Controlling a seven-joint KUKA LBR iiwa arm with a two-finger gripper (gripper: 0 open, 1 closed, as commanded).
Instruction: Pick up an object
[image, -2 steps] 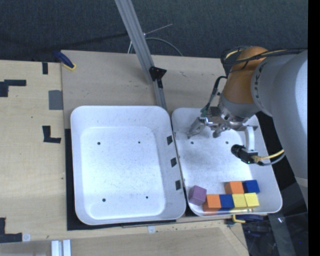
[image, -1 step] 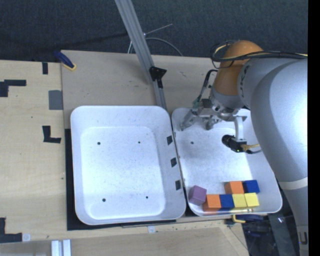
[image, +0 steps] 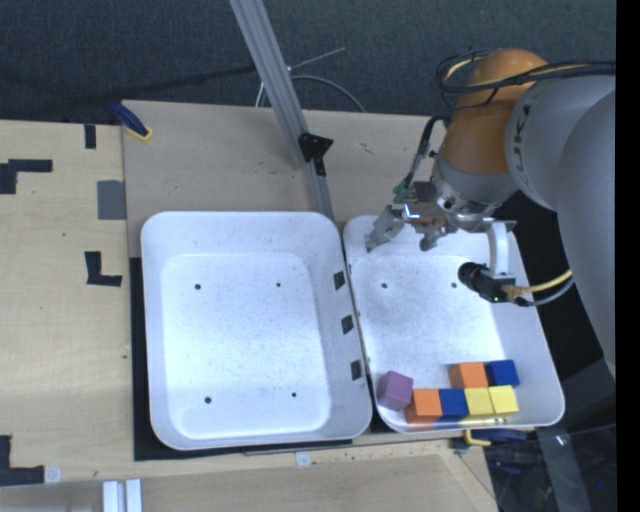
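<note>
Below the two-finger gripper (image: 405, 232), toward the near rim of the right-hand shallow white plastic bin (image: 425, 300), a cluster of small foam cubes is seen: a purple cube (image: 397, 388) leftmost, then orange (image: 427, 402), blue (image: 453, 402) and yellow (image: 479, 401) cubes in a row running left to right. The gripper's fingers are seen spread apart, holding nothing, over the bin's far rim, well apart from the cubes. A reach toward the near rim is judged necessary.

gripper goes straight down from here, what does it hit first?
Likely bare floor of the right bin near its far edge. The gripper is well clear of the blocks at the near edge. Depth is unclear.
</note>
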